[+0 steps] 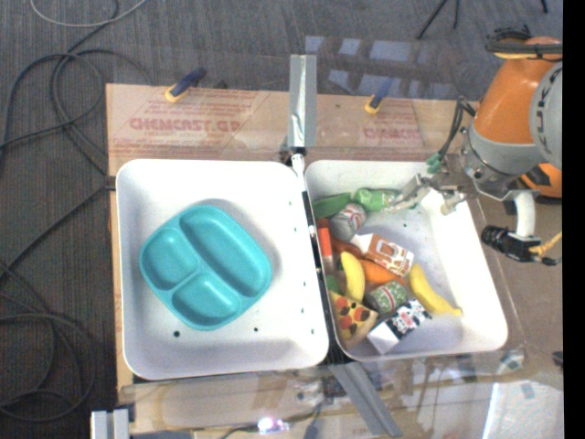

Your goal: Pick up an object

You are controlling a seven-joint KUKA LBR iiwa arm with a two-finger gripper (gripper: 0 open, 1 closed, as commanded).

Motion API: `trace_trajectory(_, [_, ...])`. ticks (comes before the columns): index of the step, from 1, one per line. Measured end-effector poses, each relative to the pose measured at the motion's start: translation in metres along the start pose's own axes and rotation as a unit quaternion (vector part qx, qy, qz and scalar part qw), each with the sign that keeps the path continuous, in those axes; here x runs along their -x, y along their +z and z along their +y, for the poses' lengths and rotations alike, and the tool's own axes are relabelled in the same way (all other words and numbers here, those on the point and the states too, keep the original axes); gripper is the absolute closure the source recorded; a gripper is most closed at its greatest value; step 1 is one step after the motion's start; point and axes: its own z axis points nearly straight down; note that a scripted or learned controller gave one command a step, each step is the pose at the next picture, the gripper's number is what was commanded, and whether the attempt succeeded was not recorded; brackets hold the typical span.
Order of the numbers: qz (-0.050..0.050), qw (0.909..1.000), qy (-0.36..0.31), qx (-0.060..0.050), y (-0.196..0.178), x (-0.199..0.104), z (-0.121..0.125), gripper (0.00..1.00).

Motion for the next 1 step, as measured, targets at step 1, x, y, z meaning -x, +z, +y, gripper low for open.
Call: trace_trajectory(1, [0.002, 1.0000, -0.002, 0.003, 0.0903, 0.0412, -0.0380, 0.00])
